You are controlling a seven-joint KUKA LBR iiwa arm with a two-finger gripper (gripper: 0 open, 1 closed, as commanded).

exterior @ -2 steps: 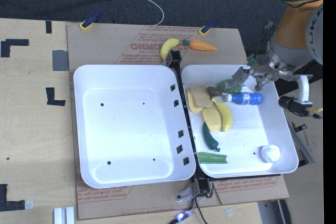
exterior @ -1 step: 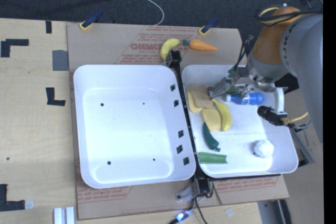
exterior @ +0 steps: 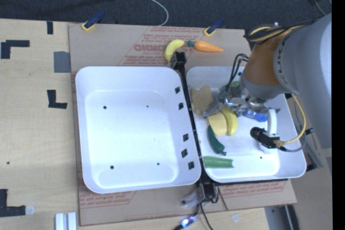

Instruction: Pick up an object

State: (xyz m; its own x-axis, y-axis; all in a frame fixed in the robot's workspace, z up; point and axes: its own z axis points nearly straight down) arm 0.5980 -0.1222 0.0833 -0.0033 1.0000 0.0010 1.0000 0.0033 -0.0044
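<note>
A: Is any writing showing?
B: Red print is running across the cardboard sheet [exterior: 156, 46] above the bins, upper middle of the frame; it is too blurred for me to read.

A: Count things for me, left to right.
B: Two white bins are sitting on the table [exterior: 32, 116]: the left bin [exterior: 129, 126] and the right bin [exterior: 253, 167]. Behind them one banana [exterior: 173, 49] and one carrot [exterior: 207, 47] are lying on the cardboard. In the right bin one tan piece [exterior: 201, 98] is lying, one yellow object [exterior: 223, 123], one dark green pepper [exterior: 215, 141] and one flat green piece [exterior: 218, 161].

A: And the pincer?
B: The pincer [exterior: 226, 106] is hanging just above the yellow object, right of centre; I cannot tell how wide it is standing or whether it is gripping anything.
</note>
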